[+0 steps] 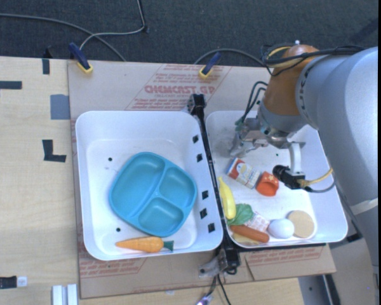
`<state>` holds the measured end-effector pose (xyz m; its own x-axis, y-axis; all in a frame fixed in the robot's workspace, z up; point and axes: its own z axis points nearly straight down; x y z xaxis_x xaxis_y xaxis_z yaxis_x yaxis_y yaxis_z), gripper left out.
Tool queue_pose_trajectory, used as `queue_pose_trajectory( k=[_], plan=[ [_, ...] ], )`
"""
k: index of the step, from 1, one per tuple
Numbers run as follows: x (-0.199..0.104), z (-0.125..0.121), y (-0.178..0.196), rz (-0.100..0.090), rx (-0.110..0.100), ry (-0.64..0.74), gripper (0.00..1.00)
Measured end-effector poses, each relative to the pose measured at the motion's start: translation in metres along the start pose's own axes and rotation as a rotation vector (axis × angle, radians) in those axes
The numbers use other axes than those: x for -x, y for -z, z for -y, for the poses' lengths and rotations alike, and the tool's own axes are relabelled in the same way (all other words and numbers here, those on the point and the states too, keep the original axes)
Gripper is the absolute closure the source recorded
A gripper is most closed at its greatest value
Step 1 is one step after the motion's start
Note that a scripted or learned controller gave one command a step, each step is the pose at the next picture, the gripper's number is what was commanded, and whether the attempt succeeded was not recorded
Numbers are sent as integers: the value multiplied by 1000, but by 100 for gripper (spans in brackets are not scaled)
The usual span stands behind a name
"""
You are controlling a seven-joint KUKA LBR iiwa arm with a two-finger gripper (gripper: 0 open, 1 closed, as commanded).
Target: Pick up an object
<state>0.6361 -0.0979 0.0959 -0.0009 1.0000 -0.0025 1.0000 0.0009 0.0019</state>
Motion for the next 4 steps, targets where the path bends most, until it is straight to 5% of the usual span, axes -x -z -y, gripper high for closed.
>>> queue_pose_trajectory(
  k=[1,2,3,4],
  plan=[
    [0,0,0,0,0,0,0],
    [6,-26,-14,-8,-38,-5,0],
    [31,-26,-14,-13,-36,-3,0],
    [95,30,2,-1,-4,-2,0]
  ],
)
